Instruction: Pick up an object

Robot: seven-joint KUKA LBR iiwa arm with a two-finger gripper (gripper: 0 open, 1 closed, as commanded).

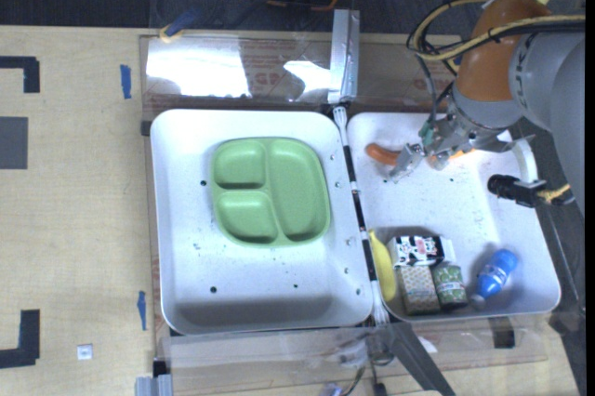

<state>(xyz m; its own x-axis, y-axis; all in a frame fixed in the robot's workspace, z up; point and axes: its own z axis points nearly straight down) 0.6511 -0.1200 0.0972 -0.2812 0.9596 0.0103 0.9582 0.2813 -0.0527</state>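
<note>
Apparently an orange object point(379, 151) is lain in the right bin point(465, 208) just beside the end effector point(409, 158), whose finger spread cannot be told; a carton point(417, 249), banana point(381, 266) and blue bottle point(495, 273) are grouped near its front, while a green tray point(271, 190) is held in the left bin point(177, 227)

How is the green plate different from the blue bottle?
The green divided plastic plate is big, flat and lies alone in the left white bin. The small blue plastic bottle is rounded, lies tilted in the right white bin near other items. Both rest untouched.
</note>
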